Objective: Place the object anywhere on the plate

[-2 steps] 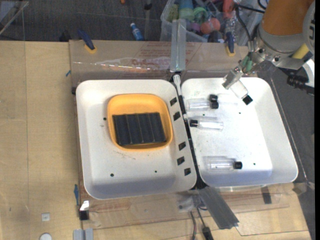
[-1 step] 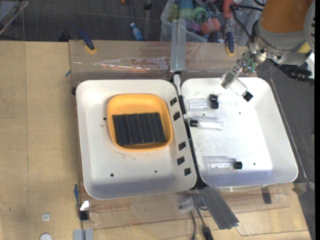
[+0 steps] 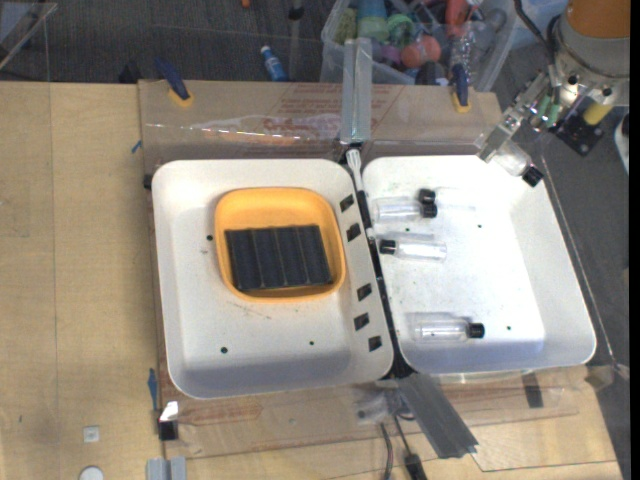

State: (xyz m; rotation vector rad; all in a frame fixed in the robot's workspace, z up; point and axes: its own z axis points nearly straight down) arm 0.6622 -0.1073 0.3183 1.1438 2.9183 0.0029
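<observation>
**A:** Where does the plate sit?

**B:** In the left bin [image 3: 180, 268]. It's an orange plate [image 3: 279, 205] with rounded corners, a little to the far side of that bin's middle, and a dark ribbed slab [image 3: 278, 258] lies flat on it, covering most of the well.

**A:** And the objects to be moved?

**B:** Three clear vials with black caps, all lying on their sides in the right bin [image 3: 530, 268]. The far vial [image 3: 405, 207] has its cap pointing right. The middle vial [image 3: 412, 249] is just nearer than that one, cap pointing left, close to the divider between the bins. The near vial [image 3: 447, 328] rests towards the near edge, cap to the right.

**A:** What about the gripper?

**B:** The gripper [image 3: 508, 153] is at the far right corner of the right bin, hanging over its rim, with the grey arm and orange band [image 3: 600, 3] rising out of the top right. Something pale and translucent sits at its tip — possibly a fourth vial with a dark cap, but the blur there is too strong for me to say, and I can't tell how it is set either.

**A:** So how do the vials lie relative to it?

**B:** All three are to its left and nearer. The far vial is closest to it yet clearly apart; the near vial is well apart. The plate is further left again, across the divider [image 3: 362, 258].
</observation>
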